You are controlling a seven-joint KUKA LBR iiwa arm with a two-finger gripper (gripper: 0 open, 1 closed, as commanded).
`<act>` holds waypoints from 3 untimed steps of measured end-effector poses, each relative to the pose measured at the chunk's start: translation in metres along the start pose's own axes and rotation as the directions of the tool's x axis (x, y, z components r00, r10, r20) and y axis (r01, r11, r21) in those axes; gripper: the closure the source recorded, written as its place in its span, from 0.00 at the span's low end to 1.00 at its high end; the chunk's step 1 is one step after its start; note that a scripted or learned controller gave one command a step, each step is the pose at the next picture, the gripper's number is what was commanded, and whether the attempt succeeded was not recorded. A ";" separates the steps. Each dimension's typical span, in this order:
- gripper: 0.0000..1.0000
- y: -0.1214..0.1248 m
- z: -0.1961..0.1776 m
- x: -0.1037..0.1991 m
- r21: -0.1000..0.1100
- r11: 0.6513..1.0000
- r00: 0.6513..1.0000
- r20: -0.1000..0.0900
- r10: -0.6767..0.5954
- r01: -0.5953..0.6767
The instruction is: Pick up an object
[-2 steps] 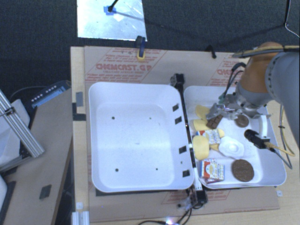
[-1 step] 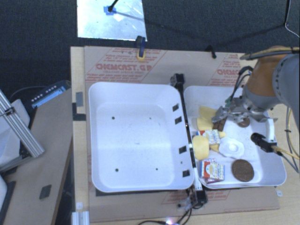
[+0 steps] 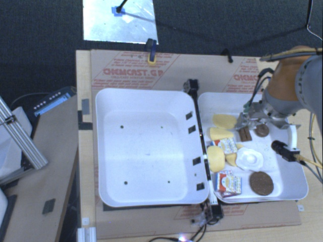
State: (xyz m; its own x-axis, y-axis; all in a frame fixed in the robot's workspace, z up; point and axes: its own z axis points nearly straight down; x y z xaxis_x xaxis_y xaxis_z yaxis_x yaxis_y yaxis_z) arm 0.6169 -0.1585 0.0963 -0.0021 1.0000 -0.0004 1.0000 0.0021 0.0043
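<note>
My gripper (image 3: pixel 246 121) hangs low over the back part of the right bin (image 3: pixel 298 178), reaching in from the right. Just under it lies a small brown bar (image 3: pixel 245 134), and I cannot see whether it is touched. A small brown disc (image 3: pixel 261 130) lies to the right of the bar. Yellow pieces lie to the left: one at the back (image 3: pixel 224 120), one below it (image 3: pixel 219 133), and a taller one (image 3: pixel 216 158) by the bin's left wall. A white round lid (image 3: pixel 250 159), a large brown disc (image 3: pixel 261 183) and a red-and-white packet (image 3: pixel 229 182) fill the front.
The left bin (image 3: pixel 146 145) stands beside the right one, with black clips (image 3: pixel 197 160) along their shared wall. A small printed sachet (image 3: pixel 228 145) lies among the yellow pieces. Cardboard (image 3: pixel 136 72) lies under both bins.
</note>
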 end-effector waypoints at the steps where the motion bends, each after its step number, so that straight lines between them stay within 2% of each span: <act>1: 1.00 -0.069 0.011 -0.002 0.003 1.000 1.000 0.000 0.004 -0.004; 2: 1.00 -0.004 -0.070 0.058 -0.009 1.000 1.000 0.000 -0.010 0.010; 3: 1.00 -0.078 -0.099 0.078 0.005 1.000 1.000 -0.002 0.001 -0.001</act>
State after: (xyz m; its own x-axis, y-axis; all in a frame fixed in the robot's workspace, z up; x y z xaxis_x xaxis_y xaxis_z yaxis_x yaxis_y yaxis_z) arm 0.5384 -0.0804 0.1944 -0.0016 1.0000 0.0013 1.0000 0.0016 -0.0009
